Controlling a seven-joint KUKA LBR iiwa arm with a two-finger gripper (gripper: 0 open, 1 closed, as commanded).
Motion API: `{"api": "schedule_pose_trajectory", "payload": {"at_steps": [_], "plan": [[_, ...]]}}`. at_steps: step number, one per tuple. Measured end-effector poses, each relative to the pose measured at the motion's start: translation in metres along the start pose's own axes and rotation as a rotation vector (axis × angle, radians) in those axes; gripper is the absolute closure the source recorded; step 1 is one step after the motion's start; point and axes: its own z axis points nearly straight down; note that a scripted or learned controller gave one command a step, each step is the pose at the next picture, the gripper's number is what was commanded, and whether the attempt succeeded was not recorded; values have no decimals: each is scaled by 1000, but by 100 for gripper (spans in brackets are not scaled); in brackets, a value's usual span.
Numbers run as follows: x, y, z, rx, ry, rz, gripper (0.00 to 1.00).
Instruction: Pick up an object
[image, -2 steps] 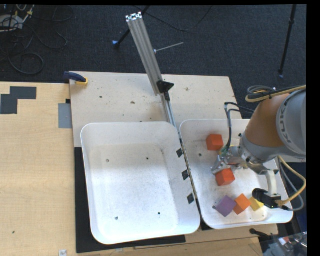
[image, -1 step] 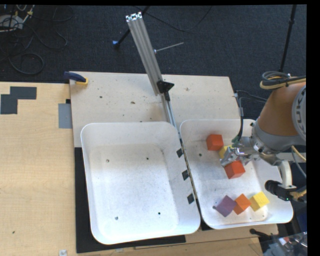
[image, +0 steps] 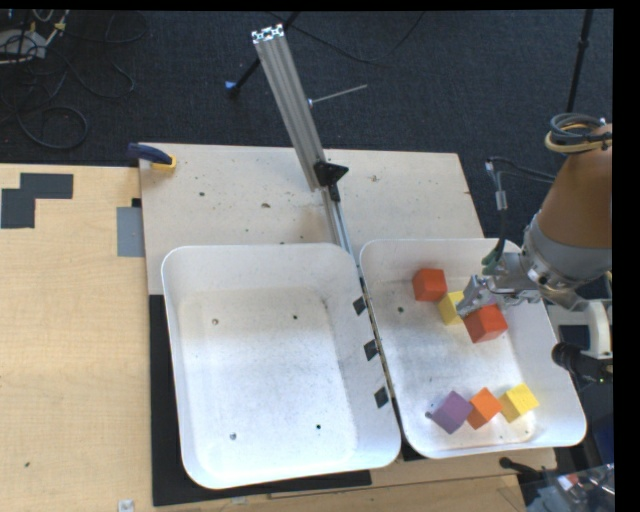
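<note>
The red cube (image: 486, 323) sits in the right bin (image: 560, 428), directly under the tip of my tool (image: 478, 298), and from this slanted look down I cannot tell whether the tool is gripping it, merely touching it, or hanging just above it; whether the tool is spread or closed is hidden from me too. Just beside the tool, on the side away from my arm, a yellow block (image: 450, 307) lies partly tucked under the tool, close against the red cube. A little beyond that, further from my arm and toward the far rim of the bin, is an orange cube (image: 430, 284), standing apart from the others. Well nearer the camera than my tool, along the bin's near rim, three blocks lie in a row, close together: a purple one (image: 451, 411), a small orange one (image: 485, 406) and a yellow one (image: 520, 401). Past the divider, well away from my tool, is the left bin (image: 180, 300). Both bins rest on the pale counter (image: 240, 200), where a slanted aluminium post (image: 290, 90) rises behind them.
</note>
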Motion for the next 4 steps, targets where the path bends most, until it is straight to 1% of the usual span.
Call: {"api": "schedule_pose_trajectory", "payload": {"at_steps": [1,2,3,4], "plan": [[47,-14,8,8,3,-4,100],[93,-16,5,7,4,-3,100],[146,-20,-5,5,3,-5,100],[192,-41,2,9,2,-4,100]]}}
